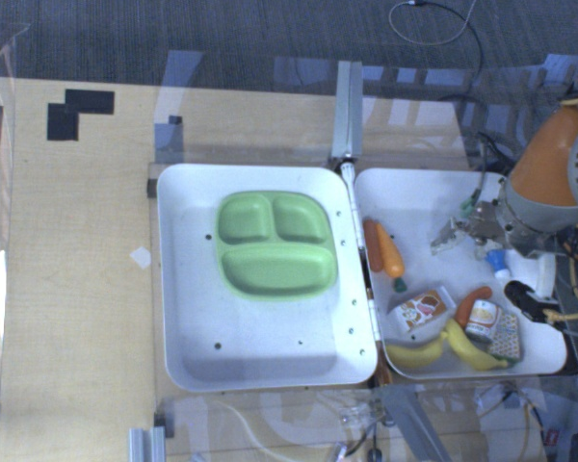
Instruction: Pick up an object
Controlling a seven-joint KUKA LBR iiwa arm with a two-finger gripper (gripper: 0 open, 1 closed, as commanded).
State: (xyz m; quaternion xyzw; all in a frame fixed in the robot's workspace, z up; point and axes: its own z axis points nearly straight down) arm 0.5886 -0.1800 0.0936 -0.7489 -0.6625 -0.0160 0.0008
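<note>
The left bin (188, 354) holds one thing, a green divided tray (275, 243) with three compartments, lying nearer the bin's far edge and right wall; the near half of that bin's floor is bare. The right bin (414, 200) carries a carrot (383, 248) lying lengthwise just beside its left wall. Along its near edge lie two yellow bananas (443, 351), a small printed packet (420, 312) leaning above them, an orange-topped can (479, 316) and a patterned pouch (504, 337) at the near right corner. A small blue-and-white object (498, 262) sits by the right wall. The far left part of this bin's floor is open. The gripper (453, 236) hangs over the right bin's middle, toward the right wall, its metal fingers parted a little with nothing between them, well apart from the carrot and the bananas.
</note>
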